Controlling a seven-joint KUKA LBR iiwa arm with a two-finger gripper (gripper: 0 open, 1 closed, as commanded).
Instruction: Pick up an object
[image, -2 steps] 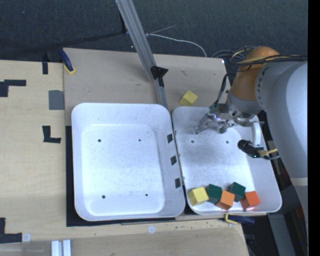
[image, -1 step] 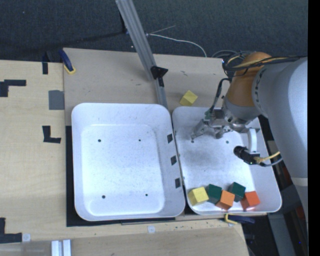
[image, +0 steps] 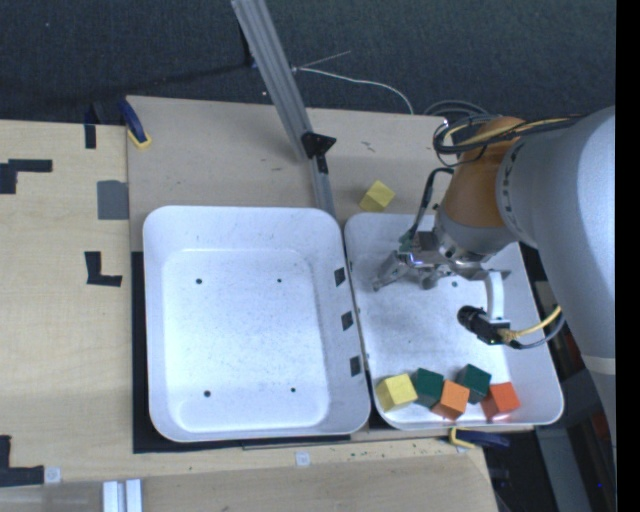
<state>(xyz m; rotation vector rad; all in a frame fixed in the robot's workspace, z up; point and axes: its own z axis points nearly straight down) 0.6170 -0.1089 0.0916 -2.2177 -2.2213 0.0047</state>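
The things to pick from are small coloured blocks clustered along the near edge of the right bin: a yellow block at the left end, a dark green block just beside it, an orange block touching that one, a second green block behind, and a red-orange block at the right end. They look like rigid cubes, probably wood or hard plastic, so I judge them light, stiff and not fragile, with flat faces that give a firm hold if two opposite sides are pinched. Packed this closely, the inner ones offer little room for fingers; the yellow block at the left end and the red-orange one at the right each have an open side and look the easier targets.

Another yellow cube lies on the table outside the bins, just beyond the far rim of the right bin.

The end effector hangs over the far half of the right bin, well apart from the cluster and with nothing between its fingers. Its metal parts blur together at this slant, so I cannot tell whether the fingers are apart or together.

The left bin sits alongside, rims nearly touching.
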